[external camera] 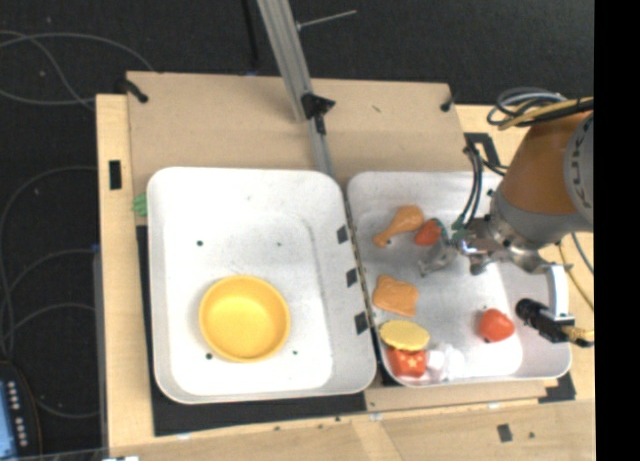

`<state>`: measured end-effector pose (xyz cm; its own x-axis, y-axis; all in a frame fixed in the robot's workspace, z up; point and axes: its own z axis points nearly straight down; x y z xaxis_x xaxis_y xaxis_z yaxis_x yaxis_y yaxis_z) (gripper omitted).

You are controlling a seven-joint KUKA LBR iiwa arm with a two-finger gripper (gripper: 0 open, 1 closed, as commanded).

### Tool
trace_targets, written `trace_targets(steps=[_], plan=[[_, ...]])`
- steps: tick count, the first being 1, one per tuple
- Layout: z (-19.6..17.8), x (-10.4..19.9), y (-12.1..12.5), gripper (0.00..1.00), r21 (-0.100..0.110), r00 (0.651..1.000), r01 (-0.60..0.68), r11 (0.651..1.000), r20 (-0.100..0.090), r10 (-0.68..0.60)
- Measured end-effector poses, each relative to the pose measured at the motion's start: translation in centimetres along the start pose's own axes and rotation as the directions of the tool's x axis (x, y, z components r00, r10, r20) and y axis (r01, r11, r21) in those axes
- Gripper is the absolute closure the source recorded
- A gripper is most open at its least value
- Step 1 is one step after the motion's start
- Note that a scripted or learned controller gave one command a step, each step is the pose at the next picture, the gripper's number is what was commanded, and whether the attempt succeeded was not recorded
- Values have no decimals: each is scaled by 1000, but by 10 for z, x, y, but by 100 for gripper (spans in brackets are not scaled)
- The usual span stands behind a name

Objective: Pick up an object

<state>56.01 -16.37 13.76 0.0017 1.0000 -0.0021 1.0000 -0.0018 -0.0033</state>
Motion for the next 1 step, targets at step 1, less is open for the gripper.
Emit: trace_targets(steps=[1], plan=[[-14, -1, 2, 100, -8, 1000, -5, 1000, -1, 5]])
